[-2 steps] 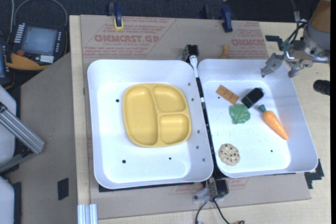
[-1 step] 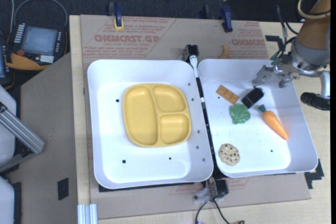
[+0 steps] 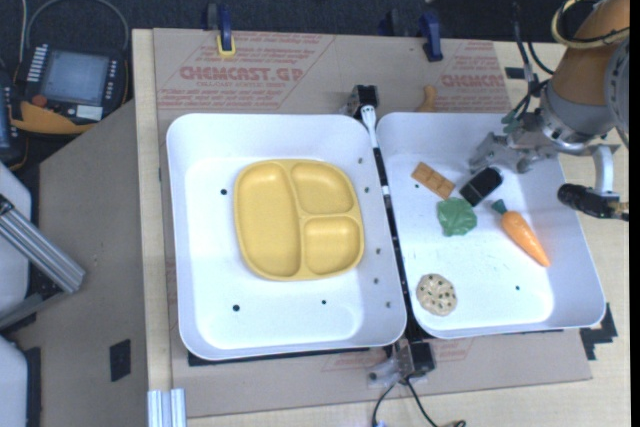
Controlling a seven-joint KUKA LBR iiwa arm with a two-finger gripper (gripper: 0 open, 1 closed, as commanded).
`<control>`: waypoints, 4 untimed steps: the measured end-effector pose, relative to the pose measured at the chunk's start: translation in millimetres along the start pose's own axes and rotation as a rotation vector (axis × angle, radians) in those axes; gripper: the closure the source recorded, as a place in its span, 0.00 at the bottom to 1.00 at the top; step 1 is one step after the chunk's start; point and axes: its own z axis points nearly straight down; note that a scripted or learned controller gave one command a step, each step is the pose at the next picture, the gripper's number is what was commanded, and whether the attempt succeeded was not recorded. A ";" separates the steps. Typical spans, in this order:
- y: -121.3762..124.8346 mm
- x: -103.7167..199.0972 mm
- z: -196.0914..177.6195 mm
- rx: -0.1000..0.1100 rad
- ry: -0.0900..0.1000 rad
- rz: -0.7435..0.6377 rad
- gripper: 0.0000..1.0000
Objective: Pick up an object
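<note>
Desk: I see two shallow white bins (image 3: 200, 245).
Claw (image 3: 500, 153): above the right bin's far edge; I cannot tell its state.
Black block (image 3: 481, 186): just below claw.
Orange carrot (image 3: 523, 235): nearer than block.

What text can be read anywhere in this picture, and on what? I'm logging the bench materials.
"CHEMCAST GP": red print on the brown board under the bins, behind the left bin.
A second red print of the same kind on the board behind the right bin: partly cut off and too blurred to read surely.
Handheld pendant's screen at far left: too small to read.
</note>
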 end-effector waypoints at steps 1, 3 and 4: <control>0.2 -1.8 -11.6 -0.003 -0.007 -0.001 1.00; 7.6 8.4 -121.3 -0.009 -0.012 0.003 1.00; -2.5 61.9 -115.0 0.001 -0.006 -0.001 1.00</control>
